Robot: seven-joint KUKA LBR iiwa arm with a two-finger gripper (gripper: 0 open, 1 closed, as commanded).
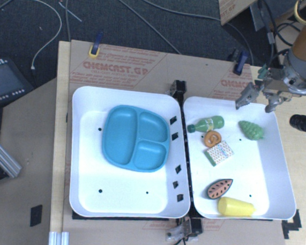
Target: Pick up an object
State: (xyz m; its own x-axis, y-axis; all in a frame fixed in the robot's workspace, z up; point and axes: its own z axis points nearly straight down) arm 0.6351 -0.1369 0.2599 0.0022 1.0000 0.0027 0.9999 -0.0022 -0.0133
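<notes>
"While the blue plate [136,138] lay left, what sat right?"

"A green bottle [207,123] beside a bumpy green toy [251,130]. My gripper [258,102] hung spread, holding nothing, above the far rim; descending there, I risked striking it."

Bench [147,70]: board-topped, printed with red lettering, carried two shallow white bins side by side. Left bin [81,139] touched right bin [281,158] along a middle seam lined with black clips. Beyond the left bin, a blue clamp [96,46] gripped the bench's far edge.
</notes>
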